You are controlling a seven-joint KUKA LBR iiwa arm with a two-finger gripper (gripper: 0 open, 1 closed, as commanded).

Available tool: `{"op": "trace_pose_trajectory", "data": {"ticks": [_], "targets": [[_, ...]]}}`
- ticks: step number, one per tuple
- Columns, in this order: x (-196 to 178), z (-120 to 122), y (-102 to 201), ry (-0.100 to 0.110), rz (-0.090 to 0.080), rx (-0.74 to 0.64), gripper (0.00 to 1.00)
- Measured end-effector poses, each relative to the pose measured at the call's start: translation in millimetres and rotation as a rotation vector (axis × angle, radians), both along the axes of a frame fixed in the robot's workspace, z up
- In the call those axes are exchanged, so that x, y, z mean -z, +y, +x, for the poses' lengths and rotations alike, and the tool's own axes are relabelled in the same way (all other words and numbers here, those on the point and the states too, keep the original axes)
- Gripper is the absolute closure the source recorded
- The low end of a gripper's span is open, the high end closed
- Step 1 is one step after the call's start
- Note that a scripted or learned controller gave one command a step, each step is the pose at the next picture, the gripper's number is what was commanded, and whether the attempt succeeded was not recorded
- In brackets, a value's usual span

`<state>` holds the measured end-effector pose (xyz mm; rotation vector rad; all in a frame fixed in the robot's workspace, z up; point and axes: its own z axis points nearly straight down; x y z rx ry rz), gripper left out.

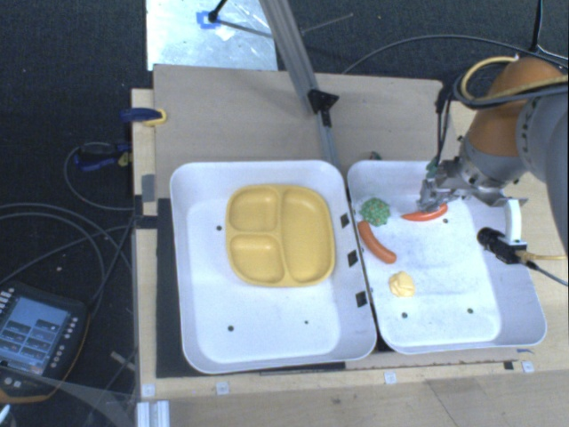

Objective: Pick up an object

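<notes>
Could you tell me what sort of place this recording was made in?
Most likely a robotics lab. A bench bears two white bins, loose cables run over dark carpet, and a control pendant lies on the floor. The arm works over toy food.

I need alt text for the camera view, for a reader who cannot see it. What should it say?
A grey robot arm reaches from the right, its gripper just above a red chili pepper in the right bin, which also holds broccoli, a sausage and a small yellow piece. The left bin holds a yellow divided plate.
</notes>
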<state>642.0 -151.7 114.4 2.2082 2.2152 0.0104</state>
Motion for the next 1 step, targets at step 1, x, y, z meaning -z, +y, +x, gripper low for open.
{"op": "trace_pose_trajectory", "data": {"ticks": [1], "targets": [[-51.2,2.5,-9.8,0.007,0.003,0.003,1.0]]}}
